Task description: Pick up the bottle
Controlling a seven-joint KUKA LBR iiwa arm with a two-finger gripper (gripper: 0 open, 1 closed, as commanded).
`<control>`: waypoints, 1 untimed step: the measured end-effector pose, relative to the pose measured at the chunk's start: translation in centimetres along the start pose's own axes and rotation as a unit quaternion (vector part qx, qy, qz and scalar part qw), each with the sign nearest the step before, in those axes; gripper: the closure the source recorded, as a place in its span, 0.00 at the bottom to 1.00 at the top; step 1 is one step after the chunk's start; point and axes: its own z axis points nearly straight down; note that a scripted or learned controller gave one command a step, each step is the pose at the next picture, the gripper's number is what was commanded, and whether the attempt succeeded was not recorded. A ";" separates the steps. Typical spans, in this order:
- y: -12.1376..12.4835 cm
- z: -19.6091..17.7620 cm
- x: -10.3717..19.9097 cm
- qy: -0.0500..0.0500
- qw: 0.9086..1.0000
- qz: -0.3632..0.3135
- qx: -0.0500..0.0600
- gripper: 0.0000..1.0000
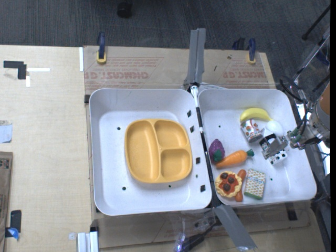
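Note:
A small white bottle with a red print [252,130] lies on its side in the right bin [294,185], just below a yellow banana [255,114] and left of a white egg [273,126]. My gripper [274,147] hangs low over the right bin's floor, a little to the bottle's lower right and apart from it. Nothing shows in its grasp. The arm [311,133] reaches in from the right edge.
The right bin also holds purple grapes [216,149], a carrot [234,158], a small pizza [229,183] and a patterned box [255,184]. A yellow divided plate [157,150] sits in the left bin [105,140]. A raised divider [198,135] separates the bins.

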 end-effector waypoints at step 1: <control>-1.7 -10.0 -6.0 -0.001 1.000 0.024 0.000 0.00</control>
